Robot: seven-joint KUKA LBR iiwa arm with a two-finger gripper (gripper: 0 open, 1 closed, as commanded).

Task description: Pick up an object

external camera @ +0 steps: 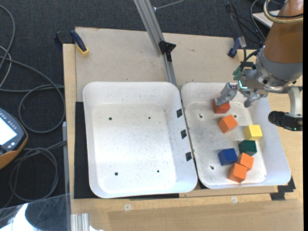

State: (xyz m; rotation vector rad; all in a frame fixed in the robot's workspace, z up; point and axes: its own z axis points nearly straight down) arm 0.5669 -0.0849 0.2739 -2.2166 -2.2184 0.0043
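The claw (237, 96) sits open over the far end of the right bin (274, 143), one finger right at the red block (221, 107), nothing gripped. Orange block (227, 123) just nearer; yellow block (253, 132), green block (248, 146), blue block (227, 156) and two more orange ones crowd the near right corner.

- Two bins are set side by side on the bench (125, 57): the left bin (96, 143) and the right bin (202, 172).
- Seven blocks (227, 123) are clustered in the right bin.
- The gripper (237, 96) is placed over that bin's far part.
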